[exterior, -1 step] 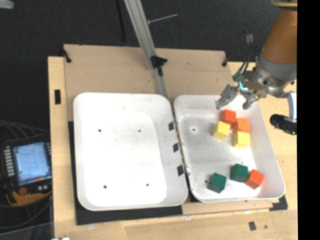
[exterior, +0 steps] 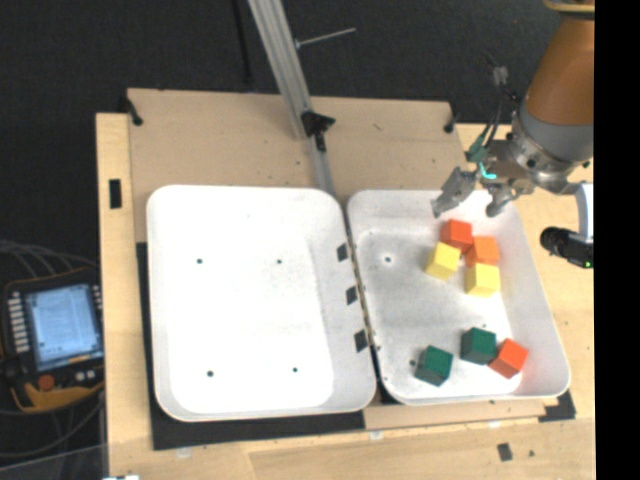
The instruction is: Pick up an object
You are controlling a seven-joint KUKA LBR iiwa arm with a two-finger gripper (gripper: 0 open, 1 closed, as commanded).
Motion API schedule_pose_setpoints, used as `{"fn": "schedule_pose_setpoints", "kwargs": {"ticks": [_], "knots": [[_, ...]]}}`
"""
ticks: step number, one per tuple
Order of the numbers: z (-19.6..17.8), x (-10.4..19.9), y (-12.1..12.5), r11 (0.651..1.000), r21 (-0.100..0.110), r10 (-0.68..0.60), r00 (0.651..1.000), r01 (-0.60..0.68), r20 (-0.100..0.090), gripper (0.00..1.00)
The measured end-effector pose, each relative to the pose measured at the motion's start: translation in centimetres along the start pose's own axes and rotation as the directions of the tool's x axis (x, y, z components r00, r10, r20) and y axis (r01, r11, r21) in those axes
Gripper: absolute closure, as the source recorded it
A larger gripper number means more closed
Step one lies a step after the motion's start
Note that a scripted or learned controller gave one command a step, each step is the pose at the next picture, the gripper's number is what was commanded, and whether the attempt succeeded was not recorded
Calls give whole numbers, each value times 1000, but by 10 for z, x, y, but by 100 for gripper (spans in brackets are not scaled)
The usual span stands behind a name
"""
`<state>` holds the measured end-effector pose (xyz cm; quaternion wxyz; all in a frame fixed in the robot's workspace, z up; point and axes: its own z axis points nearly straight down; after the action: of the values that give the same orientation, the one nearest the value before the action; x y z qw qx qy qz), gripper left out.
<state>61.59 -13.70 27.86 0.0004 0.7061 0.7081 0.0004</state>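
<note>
Hovering hand (exterior: 473, 196) open; blocks (exterior: 462, 234) beneath

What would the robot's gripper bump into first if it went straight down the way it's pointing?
Probably the orange block at the top of the cluster in the right bin. The open gripper hangs just above it, though depth is hard to judge.

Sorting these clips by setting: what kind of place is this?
Probably a robotics lab bench: an arm's claw above a white bin of coloured blocks, with a handheld control pendant alongside.
</note>
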Motion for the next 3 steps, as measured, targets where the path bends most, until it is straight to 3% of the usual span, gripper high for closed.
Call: {"fn": "schedule_pose_setpoints", "kwargs": {"ticks": [1,2,3], "knots": [[59,4,-7,1000,6,3,1000,-3,2,0],[115,2,2,1000,5,6,1000,-7,2,0],[150,0,1,1000,-16,3,1000,-3,7,0]]}}
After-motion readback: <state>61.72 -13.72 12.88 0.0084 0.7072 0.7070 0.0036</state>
